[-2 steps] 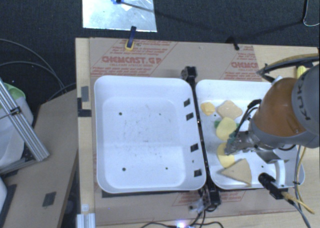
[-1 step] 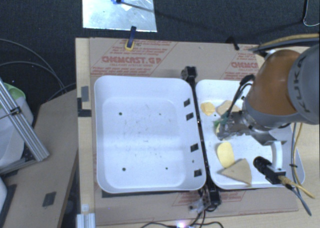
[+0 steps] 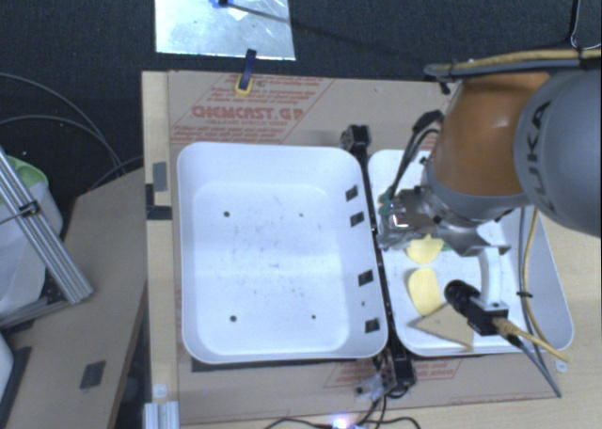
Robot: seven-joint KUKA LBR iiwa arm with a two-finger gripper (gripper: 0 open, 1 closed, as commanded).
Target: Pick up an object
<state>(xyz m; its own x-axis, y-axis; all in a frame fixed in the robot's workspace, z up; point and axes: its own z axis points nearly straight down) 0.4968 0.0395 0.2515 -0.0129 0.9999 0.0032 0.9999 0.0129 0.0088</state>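
I see the arm (image 3: 508,145) reaching in from the right, its glossy orange band and grey shell hanging over the right bin (image 3: 555,314). The gripper (image 3: 404,213) is low over that bin's left side, close to the wall it shares with the left bin (image 3: 273,150). From this angle I cannot tell whether it is open or closed, and I see nothing held in it.

Three loose things lie in the right bin, all toward its near left part. The upper yellow piece (image 3: 426,250) is rounded and matte, and the gripper assembly partly covers its top edge. The lower yellow piece (image 3: 424,292) sits just below it. It is a smooth oval lobe, with its long axis running roughly from far to near and leaning slightly. Beside it is the wedge (image 3: 440,327), a flat tan triangle that looks like card. Its sharp tip points left toward the dividing wall, and its long edge runs toward the near right.

Both bins are shallow white plastic with rounded corners. The left bin's floor is flecked with dark specks. Black clips (image 3: 357,220) line the seam between the bins. Both bins rest on brown cardboard (image 3: 282,103) printed in red.
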